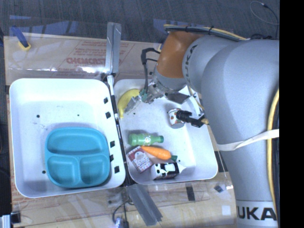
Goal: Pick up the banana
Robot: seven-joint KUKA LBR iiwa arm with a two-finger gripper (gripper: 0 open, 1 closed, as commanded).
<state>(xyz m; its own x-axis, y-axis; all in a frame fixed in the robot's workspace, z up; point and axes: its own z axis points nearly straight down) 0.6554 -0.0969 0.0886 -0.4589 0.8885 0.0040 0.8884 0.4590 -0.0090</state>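
We judge the banana (125,100) light, curved and smooth, best gripped mid-body; whether the jaws are spread, we cannot tell.

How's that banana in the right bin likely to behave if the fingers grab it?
The banana looks smooth and curved, so it may slip or rock. It lies near the right bin's left wall, which could block a sideways push. Probably light and stiff.

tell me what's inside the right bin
Inside the right bin: a banana at the far left corner with the tool at its tip, a green bottle, a carrot, a red packet, a black-and-white item and a small cup. The arm covers the far right corner.
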